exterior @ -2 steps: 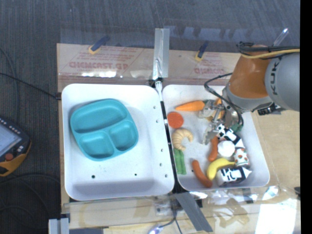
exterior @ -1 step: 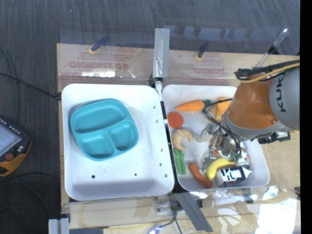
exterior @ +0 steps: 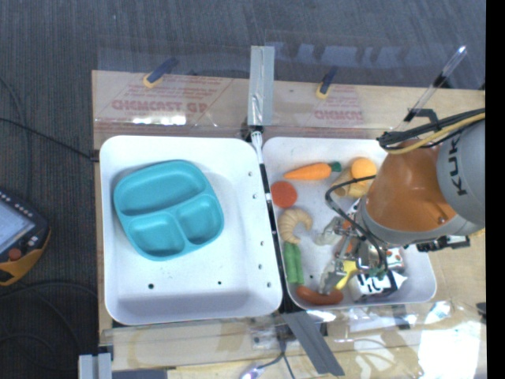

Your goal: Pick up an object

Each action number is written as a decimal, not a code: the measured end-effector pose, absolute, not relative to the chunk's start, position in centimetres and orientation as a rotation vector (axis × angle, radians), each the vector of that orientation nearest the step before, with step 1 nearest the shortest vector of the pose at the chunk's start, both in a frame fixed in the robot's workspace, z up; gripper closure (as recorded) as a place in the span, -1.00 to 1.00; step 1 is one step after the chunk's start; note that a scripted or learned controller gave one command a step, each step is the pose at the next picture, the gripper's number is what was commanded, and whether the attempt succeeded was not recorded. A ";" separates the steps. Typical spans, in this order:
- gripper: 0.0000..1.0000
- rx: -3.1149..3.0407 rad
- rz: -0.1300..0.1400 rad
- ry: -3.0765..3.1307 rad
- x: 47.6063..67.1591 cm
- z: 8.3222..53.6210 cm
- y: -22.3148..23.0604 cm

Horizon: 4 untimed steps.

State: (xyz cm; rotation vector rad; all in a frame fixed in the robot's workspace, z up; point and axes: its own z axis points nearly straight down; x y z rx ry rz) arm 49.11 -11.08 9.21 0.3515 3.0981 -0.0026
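Note:
My gripper hangs low over the front middle of the right bin, under the orange wrist band. A small yellow piece lies right below it, and a red pepper-like item lies by the front wall. A croissant and a green cucumber lie to the gripper's left. Farther back are a carrot, a red tomato and an orange-yellow fruit, partly hidden by the arm.
A teal divided plate rests in the left bin. The divider wall between the bins runs just left of the tomato and cucumber. A black and white item lies at the right bin's front, near the gripper.

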 end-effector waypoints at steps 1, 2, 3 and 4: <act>1.00 0.350 -0.003 3.100 49.1 10.1 -11.0; 1.00 0.092 -0.001 3.139 48.4 14.5 -17.6; 1.00 0.862 0.000 3.020 50.0 11.1 -20.3; 1.00 1.167 -0.001 2.916 50.4 15.6 -20.0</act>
